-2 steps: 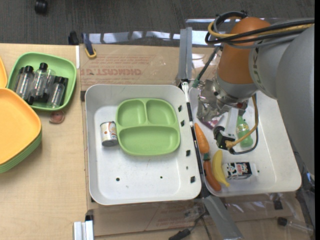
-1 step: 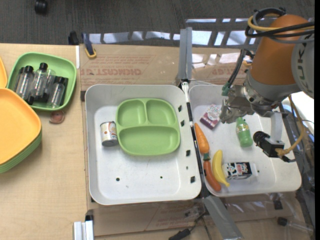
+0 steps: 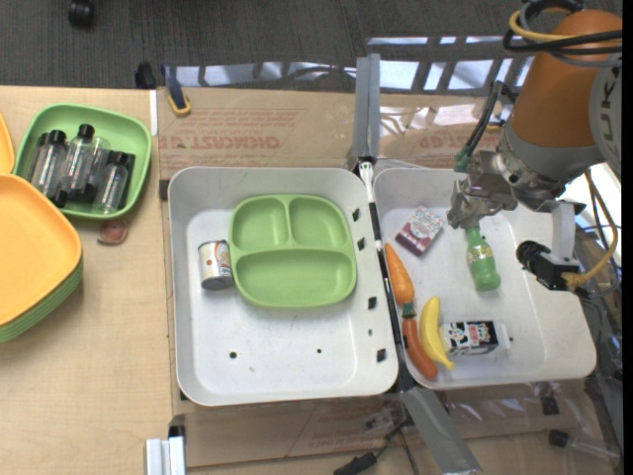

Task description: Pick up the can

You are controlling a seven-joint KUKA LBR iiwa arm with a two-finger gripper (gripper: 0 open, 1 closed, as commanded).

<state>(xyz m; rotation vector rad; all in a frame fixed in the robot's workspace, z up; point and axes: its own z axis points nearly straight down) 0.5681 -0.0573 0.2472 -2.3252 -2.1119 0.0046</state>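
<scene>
While can (image 3: 215,264) lies in left bin beside green tray, hand (image 3: 469,214) well apart over right bin, grip state unclear

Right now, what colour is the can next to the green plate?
The can is mostly white with an orange-red label, seen in the camera view.

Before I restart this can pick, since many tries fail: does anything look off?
Yes. The can lies on its side in the left bin, against the green tray, while the end effector is over the right bin, at the green bottle's top, far from its target.
</scene>
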